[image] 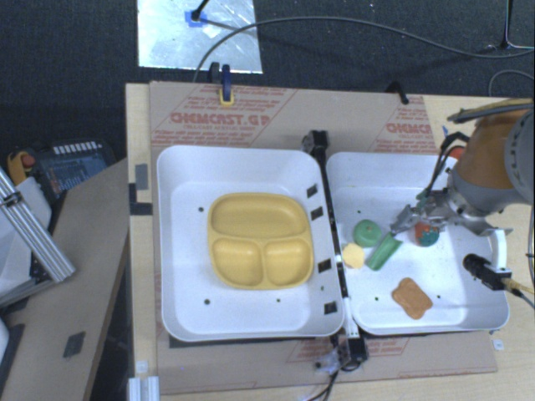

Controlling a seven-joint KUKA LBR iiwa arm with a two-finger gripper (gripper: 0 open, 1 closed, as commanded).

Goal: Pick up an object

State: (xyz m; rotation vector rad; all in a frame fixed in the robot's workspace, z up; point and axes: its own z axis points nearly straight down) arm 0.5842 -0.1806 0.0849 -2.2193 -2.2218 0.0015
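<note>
My gripper [415,218] hangs low over the middle of the right bin [468,312], with the arm coming in from the right. A small red and teal object [428,235] lies right under it, partly hidden by the gripper. Just to its left lie a green cylinder [382,252], tilted, a round green piece [365,231] and a small pale yellow ball [354,256]. Toward the front of this bin rests a flat brown biscuit-shaped piece [411,297].
The left bin [180,224] holds a yellow divided plate [259,241] in its middle. A black hinge strip [328,224] runs between the two bins. A blue clamp [225,84] stands at the bench's far edge.
</note>
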